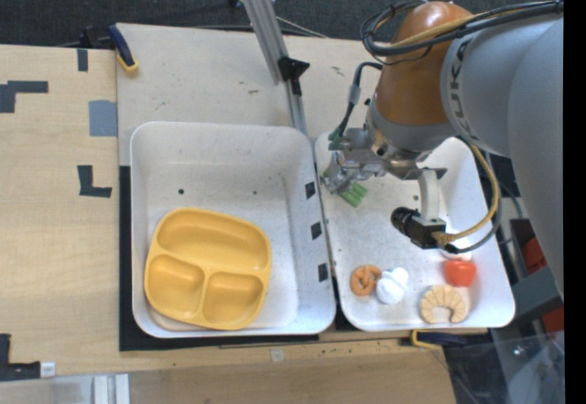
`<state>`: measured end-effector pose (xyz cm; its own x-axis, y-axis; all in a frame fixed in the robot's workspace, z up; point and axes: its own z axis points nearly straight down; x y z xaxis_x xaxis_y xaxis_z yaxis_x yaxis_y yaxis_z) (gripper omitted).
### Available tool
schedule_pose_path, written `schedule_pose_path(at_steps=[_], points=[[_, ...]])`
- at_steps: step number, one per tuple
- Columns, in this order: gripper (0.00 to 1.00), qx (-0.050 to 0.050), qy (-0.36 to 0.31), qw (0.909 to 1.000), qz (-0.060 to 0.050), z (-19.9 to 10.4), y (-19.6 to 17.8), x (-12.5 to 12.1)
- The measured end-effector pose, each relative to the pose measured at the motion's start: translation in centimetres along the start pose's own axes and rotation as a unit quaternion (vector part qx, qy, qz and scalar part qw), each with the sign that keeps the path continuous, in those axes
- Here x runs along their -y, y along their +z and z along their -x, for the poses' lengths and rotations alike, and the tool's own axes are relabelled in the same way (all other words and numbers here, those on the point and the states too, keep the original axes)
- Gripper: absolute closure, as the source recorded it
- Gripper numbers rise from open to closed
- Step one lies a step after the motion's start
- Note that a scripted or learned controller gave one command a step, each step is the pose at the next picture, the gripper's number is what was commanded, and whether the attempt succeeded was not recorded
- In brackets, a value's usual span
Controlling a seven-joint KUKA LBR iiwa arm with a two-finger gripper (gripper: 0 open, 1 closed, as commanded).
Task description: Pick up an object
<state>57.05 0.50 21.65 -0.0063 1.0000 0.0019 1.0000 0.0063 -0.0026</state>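
1. The worktop [211,81] carries two shallow white bins side by side: the left bin [220,150] and the right bin [366,223].
2. The left bin holds a yellow divided tray [209,267] with three compartments, lying flat in the bin's near-left part.
3. The grey arm [513,81], with its orange band [412,63], reaches in from the right and hangs over the far-left part of the right bin.
4. The end effector [346,175] points down near the wall between the two bins; a small green object [353,194] sits right at its tips (whether the fingers are clamped on it or merely touching it cannot be told from this angle).
5. Along the near edge of the right bin lie a small brown pretzel [365,279], a white object [394,286] just beside it, a croissant [445,303] and a red-orange object [460,272] above the croissant.
6. A black part [419,228] with cabling hangs below the wrist, over the middle of the right bin.
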Motion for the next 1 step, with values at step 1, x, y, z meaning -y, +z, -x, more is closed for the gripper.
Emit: schedule_pose_path(at_steps=[1], points=[[1.0,0.0,-0.001,1.0,0.0,-5.79,-0.19,1.22]])
